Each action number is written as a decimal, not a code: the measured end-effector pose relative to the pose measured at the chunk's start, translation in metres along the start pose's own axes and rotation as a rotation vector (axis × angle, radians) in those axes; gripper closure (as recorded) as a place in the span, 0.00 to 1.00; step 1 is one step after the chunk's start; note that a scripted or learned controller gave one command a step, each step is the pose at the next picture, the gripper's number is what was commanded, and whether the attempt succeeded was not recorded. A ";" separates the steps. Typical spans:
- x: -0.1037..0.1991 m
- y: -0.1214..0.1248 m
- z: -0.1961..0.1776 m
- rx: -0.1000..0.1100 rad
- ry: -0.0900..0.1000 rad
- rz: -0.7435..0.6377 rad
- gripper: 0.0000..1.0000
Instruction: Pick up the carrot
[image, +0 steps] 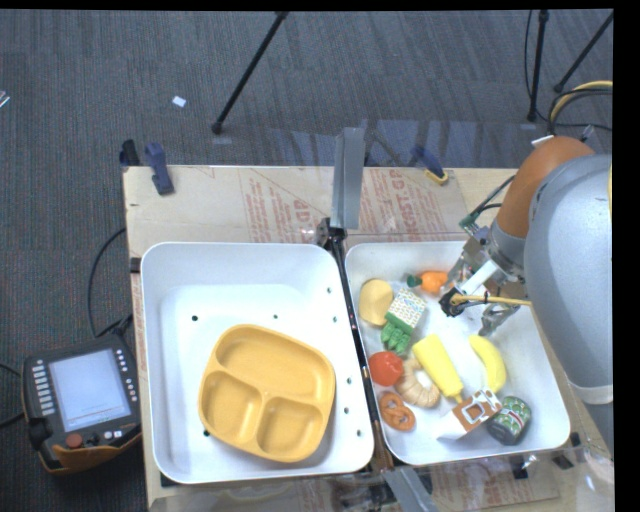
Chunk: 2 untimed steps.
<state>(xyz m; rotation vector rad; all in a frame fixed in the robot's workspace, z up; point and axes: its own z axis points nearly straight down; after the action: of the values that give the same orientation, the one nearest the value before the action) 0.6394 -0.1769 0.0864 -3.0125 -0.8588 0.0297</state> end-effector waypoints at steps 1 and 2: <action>-0.005 -0.015 0.001 -0.005 0.012 0.351 0.00; -0.003 -0.018 -0.008 0.000 0.008 0.342 1.00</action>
<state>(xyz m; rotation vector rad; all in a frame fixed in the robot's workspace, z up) 0.6277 -0.1632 0.0949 -3.1161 -0.3344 0.0191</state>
